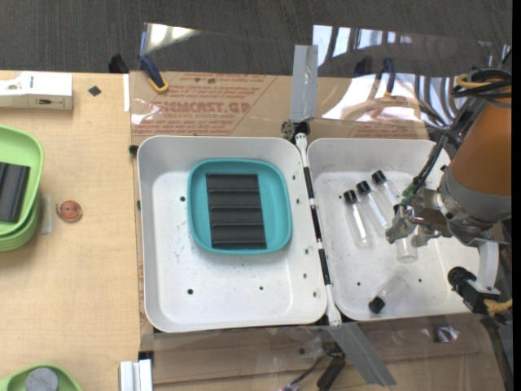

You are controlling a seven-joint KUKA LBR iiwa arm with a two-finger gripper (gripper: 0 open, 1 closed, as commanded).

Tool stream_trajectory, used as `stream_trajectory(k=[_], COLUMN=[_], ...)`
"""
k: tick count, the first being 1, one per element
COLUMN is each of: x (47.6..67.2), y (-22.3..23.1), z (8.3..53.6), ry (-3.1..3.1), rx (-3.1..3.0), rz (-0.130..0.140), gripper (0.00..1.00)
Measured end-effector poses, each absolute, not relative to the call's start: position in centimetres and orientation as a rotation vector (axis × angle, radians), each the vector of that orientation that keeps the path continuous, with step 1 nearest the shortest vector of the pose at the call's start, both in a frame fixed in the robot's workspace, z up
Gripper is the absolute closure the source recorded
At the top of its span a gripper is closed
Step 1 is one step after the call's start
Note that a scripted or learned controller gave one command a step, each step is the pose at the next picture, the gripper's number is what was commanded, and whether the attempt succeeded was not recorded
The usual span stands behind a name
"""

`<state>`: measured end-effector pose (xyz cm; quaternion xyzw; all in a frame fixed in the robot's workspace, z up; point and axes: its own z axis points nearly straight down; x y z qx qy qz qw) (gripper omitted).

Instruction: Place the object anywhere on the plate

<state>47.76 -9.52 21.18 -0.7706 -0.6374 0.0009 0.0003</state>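
Jaws [404,233] blurred among vials [364,208], teal plate [198,210] apart

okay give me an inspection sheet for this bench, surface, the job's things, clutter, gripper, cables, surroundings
Surface: wooden bench bearing left bin and right bin, side by side.
Job's things: teal plate in left bin, dark ridged insert on it; clear vials with black caps lying in right bin.
Clutter: green trays at left edge, small round orange piece, white box.
Gripper: gripper low over right bin beside vials; finger state unclear.
Cables: cable bundle top right.
Surroundings: cardboard sheet behind bins.
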Motion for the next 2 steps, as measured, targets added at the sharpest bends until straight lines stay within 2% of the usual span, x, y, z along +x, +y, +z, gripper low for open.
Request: stream_trajectory(k=[1, 2], x=[47.8, 47.7], y=[-9.5, -14.9], z=[21.2, 24.3], ry=[-2.002, -2.025], rx=[-2.42, -2.401], rz=[0.003, 0.004], gripper=[0.0, 0.0])
